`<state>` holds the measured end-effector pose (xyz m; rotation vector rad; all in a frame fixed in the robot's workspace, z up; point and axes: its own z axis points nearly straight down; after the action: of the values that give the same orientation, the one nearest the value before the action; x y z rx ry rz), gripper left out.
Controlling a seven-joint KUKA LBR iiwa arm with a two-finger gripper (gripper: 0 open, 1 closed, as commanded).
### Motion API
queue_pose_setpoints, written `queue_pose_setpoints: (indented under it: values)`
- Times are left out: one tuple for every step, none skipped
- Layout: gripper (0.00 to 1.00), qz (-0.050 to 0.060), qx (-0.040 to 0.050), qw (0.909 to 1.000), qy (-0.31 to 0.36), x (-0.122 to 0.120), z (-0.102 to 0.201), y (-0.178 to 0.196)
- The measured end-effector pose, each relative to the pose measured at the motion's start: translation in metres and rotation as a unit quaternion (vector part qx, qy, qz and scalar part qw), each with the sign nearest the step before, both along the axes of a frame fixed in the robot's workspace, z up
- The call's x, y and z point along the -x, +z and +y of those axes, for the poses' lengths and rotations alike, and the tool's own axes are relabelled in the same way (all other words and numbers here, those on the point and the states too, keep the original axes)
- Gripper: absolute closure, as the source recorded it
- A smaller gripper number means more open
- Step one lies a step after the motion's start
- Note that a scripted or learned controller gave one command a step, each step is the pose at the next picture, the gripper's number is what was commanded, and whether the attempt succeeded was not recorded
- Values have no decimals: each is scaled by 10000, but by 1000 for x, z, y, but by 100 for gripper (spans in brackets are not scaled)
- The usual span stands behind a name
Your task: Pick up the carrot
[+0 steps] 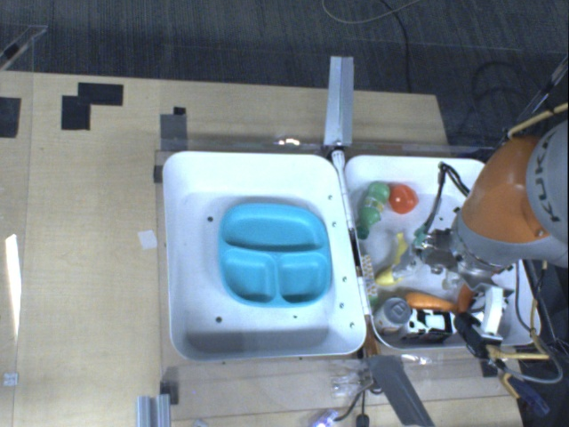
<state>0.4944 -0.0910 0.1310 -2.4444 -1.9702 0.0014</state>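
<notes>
The carrot [432, 302] lies in the right bin [418, 169], near its front wall and well away from the green vegetable [374, 199] and the red round one [403, 197] at the back of the same bin. The gripper [442, 261] hangs over this bin, at the end of the grey arm that comes in from the right, and the carrot is just in front of it, a little toward the lower edge of the camera view. The long axis of the carrot goes almost left to right in the view, so along the front wall of the bin. From this angle the wrist covers the pincer, and I am not able to say if it is apart or together; nothing can be seen held in it. A small round grey thing [393, 310] sits just beside the left end of the carrot, and a yellow piece [392, 270] lies near, a bit further back. I think the coming move needs a short shift toward the front wall and a grasp across the carrot, not along it. The left bin [187, 327] carries a blue divided tray [271, 252] and plays no part here.
</notes>
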Motion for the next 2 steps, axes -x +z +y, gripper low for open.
queue_pose_setpoints:
  values:
    - [0,-60,-6,9993,363,3,-14,-42]
    - [0,-14,8,9983,-574,-12,-110,39]
